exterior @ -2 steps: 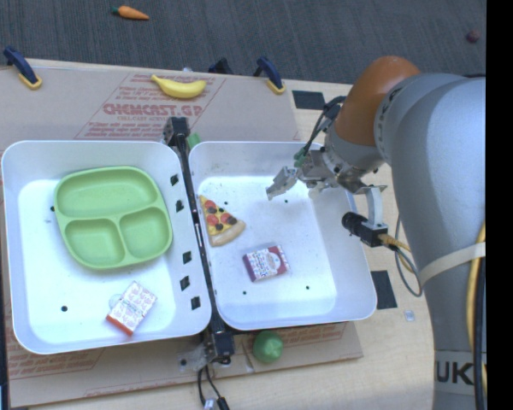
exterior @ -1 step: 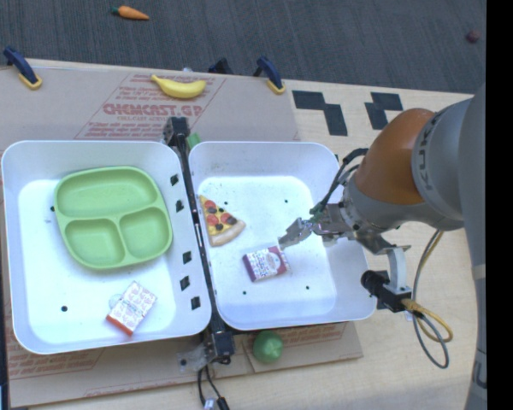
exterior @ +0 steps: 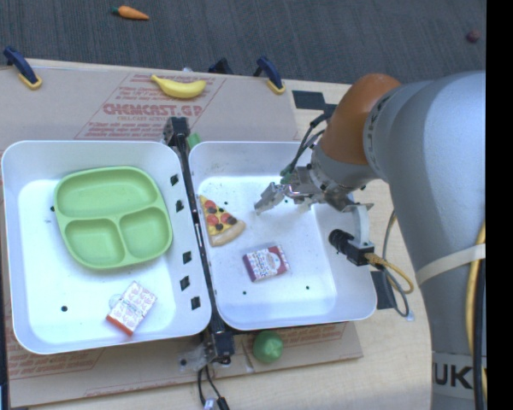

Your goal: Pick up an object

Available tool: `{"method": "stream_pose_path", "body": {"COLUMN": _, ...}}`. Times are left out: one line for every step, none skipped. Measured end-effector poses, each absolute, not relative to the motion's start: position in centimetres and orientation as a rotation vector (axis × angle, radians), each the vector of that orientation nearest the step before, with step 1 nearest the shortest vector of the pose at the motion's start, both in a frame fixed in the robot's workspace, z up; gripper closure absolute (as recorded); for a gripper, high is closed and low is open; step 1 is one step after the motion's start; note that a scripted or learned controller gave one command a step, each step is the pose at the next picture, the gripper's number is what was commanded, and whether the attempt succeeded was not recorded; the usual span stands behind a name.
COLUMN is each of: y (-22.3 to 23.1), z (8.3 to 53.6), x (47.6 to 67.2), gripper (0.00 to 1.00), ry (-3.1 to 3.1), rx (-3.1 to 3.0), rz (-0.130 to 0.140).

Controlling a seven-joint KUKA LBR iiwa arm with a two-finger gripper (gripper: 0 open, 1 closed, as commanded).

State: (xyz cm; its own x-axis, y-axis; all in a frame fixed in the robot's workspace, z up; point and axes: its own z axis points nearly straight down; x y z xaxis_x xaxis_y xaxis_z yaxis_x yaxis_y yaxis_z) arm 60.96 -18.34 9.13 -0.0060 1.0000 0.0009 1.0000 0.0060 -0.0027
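Counting the contents gives two white bins side by side on the table (exterior: 385, 331), resting on a cardboard sheet (exterior: 239, 101). The left bin (exterior: 17, 254) holds two items: one green divided plate (exterior: 111, 216) with three compartments, lying in the upper half, and one small red-and-white packet (exterior: 131, 307) near the lower edge. The right bin (exterior: 346, 293) also holds two items: one toy pizza slice (exterior: 220, 219) close to the divider, and one dark red packet (exterior: 265, 263) with a white label lying near the middle of the bin floor. The label text on both packets is too small to read. One yellow banana (exterior: 179, 84) lies on the cardboard above the bins, and one green ball (exterior: 268, 346) sits just below the right bin's lower rim. One orange carrot (exterior: 132, 12) lies on the floor beyond the table. Red printing on the cardboard reads "CHEMCAST GP"; the smaller lines under it are illegible. Three blue clamps (exterior: 269, 73) grip the cardboard's far edge. White letters "UK" appear at the lower right of the arm (exterior: 427, 161). The hand (exterior: 274, 196) sits over the upper part of the right bin, to the right of the pizza slice and above the dark red packet; its fingers stand apart with nothing between them.
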Motion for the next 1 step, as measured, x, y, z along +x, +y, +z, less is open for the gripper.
{"method": "stream_pose_path", "body": {"y": -21.03, "z": 9.24, "x": 63.83, "gripper": 0.0, "ry": -2.227, "rx": -2.214, "rz": 0.0}}
